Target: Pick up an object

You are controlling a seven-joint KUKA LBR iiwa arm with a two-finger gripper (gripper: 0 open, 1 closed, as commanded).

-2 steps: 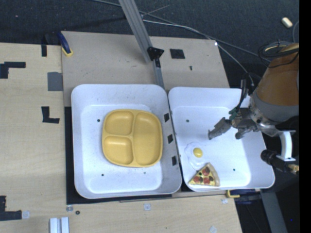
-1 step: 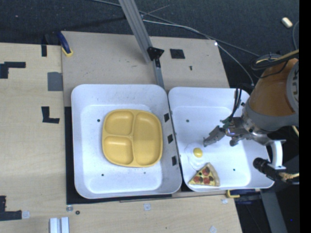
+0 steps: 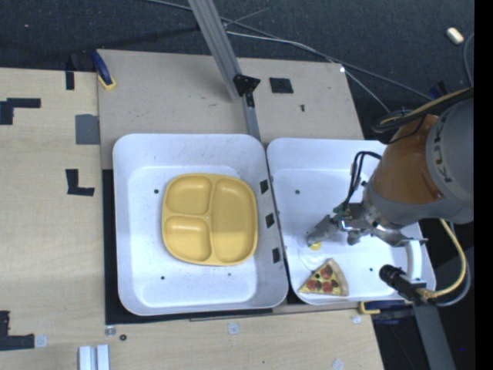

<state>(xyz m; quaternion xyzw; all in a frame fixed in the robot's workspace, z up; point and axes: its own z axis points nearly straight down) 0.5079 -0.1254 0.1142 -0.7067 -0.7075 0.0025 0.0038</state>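
Hidden and hard-to-see parts

The arm [image 3: 431,168] runs off the right edge, so most of it is cut off. It covers the right side of the right bin [image 3: 308,160]. The gripper [image 3: 316,237] is small and dark, and its tip blurs into a tiny yellowish thing [image 3: 314,244] too small to name. The metal pole [image 3: 219,37] is cut off at the top edge. A small pale thing [image 3: 455,35] on the dark floor is too tiny to tell.

Pizza slice [image 3: 324,279] flat, right bin's [image 3: 308,160] near edge.
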